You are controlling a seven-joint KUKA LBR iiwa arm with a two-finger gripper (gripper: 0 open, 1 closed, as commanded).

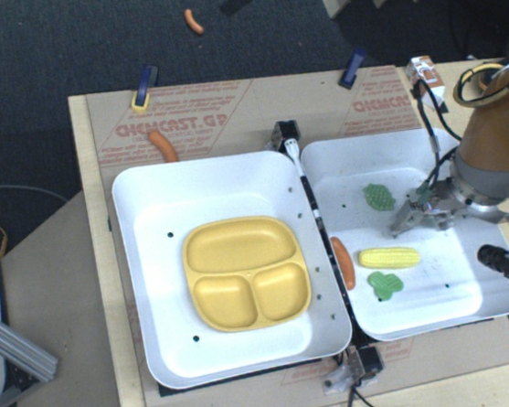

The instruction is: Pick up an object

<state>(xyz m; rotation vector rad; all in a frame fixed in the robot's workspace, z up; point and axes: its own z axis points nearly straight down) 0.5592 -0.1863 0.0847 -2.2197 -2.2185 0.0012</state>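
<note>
My gripper [405, 215] hangs low over the right bin [451, 307], its metal fingers spread apart with nothing between them. Left of it and slightly farther back lies a green broccoli piece [379, 196]. A yellow corn cob [389, 257] lies just in front of the gripper. A second green piece [386, 285] sits in front of the corn. An orange sausage [344, 262] rests along the bin's left wall. The grey arm with its orange band [495, 136] reaches in from the right.
The left bin [145, 211] holds a yellow divided plate [246, 272]. An orange sausage [164, 145] lies on the cardboard behind the left bin, another [193, 20] on the dark floor. Clamps [142, 88] hold the cardboard's back edge.
</note>
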